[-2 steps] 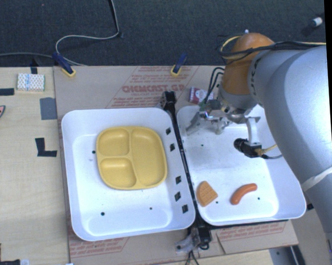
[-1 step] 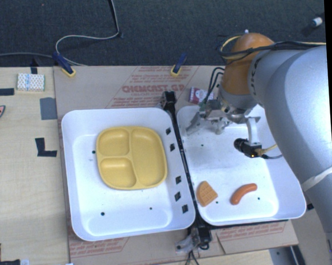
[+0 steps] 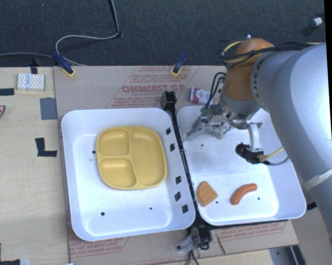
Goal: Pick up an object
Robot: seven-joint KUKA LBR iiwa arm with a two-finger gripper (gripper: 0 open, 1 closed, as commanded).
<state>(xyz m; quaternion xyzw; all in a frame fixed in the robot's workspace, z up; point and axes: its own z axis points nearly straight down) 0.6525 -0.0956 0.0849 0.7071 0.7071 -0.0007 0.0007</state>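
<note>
An orange sausage [image 3: 244, 193] lies near the front of the right bin [image 3: 282, 203]. A tan cracker-like piece [image 3: 206, 193] lies to its left, close to the bin's left wall. My gripper [image 3: 206, 133] hangs over the back left part of the right bin, well behind both objects. Its fingers [image 3: 193, 131] are spread open with nothing between them. The grey arm with its orange band [image 3: 242, 68] comes in from the right.
The left bin [image 3: 81, 218] holds a yellow divided plate [image 3: 131, 157]. A small packet [image 3: 196, 95] lies on the cardboard behind the right bin. Black clips [image 3: 176, 156] run along the seam between the bins. A black cable fitting [image 3: 250, 153] hangs from the arm over the right bin.
</note>
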